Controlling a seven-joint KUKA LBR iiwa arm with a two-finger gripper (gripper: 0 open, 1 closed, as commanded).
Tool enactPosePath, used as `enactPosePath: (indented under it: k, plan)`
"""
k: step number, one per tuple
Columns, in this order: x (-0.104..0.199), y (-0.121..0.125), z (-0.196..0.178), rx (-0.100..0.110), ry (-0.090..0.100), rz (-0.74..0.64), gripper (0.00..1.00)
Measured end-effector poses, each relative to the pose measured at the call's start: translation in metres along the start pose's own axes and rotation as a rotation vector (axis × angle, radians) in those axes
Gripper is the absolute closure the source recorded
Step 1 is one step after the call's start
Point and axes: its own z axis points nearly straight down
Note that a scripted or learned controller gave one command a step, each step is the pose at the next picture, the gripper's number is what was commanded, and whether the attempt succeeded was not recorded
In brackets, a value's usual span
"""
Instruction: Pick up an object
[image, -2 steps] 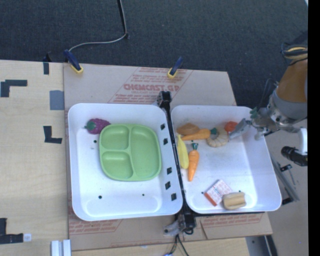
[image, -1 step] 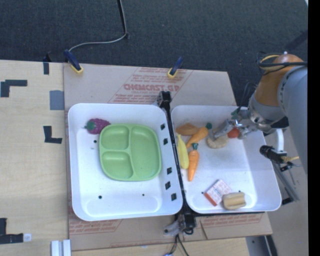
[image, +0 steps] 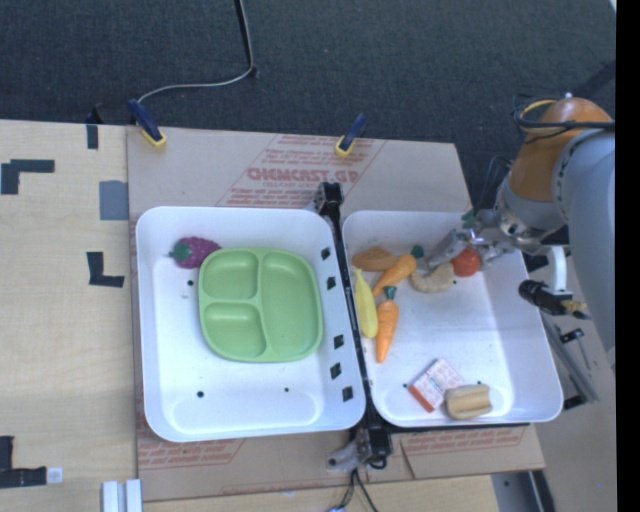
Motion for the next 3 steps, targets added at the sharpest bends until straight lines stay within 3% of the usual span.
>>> enactPosePath:
  k: [1,2,3]
  plan:
    - [0.0,0.001,-0.01,-0.004,-0.004,-0.002,1.0]
    - [0.057,-0.03,-0.094,-0.002,-0.002,0.001,1.0]
    - [0.125,-0.049,-0.154,-0.001,-0.001,0.001,1.0]
